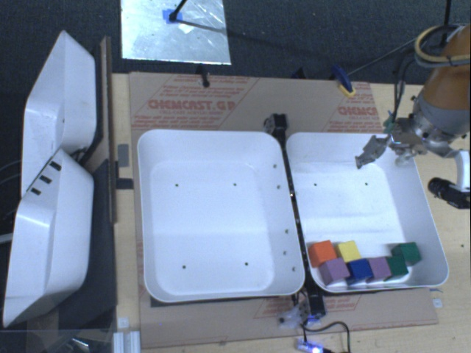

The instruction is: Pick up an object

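The gripper point(368, 157) hangs over the far edge of the right bin point(427, 197); whether it is spread or pressed together cannot be told, and nothing is seen in it. The blocks — orange point(321, 252), yellow point(348, 250), purple point(333, 270), blue point(359, 270), green point(405, 254) — sit clustered at that bin's near edge, well apart from the gripper. By my judgement, the reach, descent, grasp and lift all remain.
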Controlling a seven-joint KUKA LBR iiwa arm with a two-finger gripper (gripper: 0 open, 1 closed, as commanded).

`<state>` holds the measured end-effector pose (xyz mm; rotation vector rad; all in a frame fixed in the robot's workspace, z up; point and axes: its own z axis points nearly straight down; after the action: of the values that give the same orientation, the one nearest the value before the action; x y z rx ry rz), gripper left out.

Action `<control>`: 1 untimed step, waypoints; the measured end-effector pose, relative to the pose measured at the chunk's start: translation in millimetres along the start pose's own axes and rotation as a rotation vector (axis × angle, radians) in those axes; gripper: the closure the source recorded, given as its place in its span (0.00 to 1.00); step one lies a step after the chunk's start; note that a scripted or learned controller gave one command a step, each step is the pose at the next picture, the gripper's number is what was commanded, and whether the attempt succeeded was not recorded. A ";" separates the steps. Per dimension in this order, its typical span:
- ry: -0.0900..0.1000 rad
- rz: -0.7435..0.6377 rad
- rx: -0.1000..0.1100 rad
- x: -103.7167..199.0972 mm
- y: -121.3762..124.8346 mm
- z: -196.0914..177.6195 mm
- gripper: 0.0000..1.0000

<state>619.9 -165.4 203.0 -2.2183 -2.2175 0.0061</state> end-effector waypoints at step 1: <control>-0.001 -0.001 -0.007 0.2 1.6 -4.0 0.00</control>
<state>621.5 -165.2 207.0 -2.2215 -2.2227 -0.0008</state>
